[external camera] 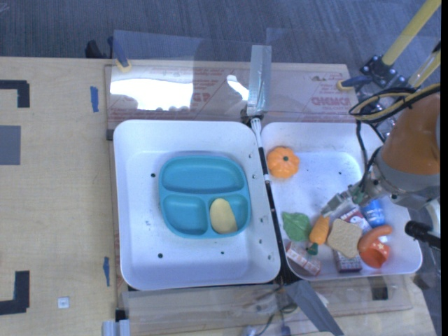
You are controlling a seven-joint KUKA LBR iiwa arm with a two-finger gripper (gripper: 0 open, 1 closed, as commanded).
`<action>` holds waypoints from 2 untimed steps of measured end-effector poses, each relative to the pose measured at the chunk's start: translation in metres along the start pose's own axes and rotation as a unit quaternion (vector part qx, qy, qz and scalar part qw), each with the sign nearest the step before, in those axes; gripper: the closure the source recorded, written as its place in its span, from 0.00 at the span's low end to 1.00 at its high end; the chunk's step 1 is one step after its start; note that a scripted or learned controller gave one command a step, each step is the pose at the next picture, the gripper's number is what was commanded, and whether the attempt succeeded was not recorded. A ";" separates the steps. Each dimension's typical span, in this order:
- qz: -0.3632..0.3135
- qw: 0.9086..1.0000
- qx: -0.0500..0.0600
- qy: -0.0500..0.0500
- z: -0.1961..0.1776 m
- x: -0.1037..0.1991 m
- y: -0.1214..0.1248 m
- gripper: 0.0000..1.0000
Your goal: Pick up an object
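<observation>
Bench's right bin [329, 161] is crowded low down: gripper [343, 203] hangs just above the carrot [320, 229] and cracker [344, 236], fingers slightly parted, holding nothing. Risk: closing between neighbours, nudging them and pinching air.

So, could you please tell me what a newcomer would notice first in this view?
Probably the blue divided tray in the left bin, with a yellow lemon-like piece in its lower right compartment. Next, the orange pumpkin toy alone at the top left of the right bin, and the heap of toy food along that bin's lower edge, where the arm reaches in from the right.
</observation>
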State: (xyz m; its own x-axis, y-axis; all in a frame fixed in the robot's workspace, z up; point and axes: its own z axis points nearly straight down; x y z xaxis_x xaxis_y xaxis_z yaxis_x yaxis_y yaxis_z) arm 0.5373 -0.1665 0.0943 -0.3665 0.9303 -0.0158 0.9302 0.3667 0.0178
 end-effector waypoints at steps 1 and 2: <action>-0.057 0.998 -0.004 0.000 0.000 0.065 -0.009 0.00; -0.062 0.998 0.006 0.005 0.008 -0.016 0.021 0.00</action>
State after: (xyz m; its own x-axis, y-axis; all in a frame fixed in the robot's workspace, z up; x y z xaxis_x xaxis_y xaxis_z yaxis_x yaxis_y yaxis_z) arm 0.5627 -0.1743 0.0873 -0.4795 0.8775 -0.0069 0.8775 0.4796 0.0051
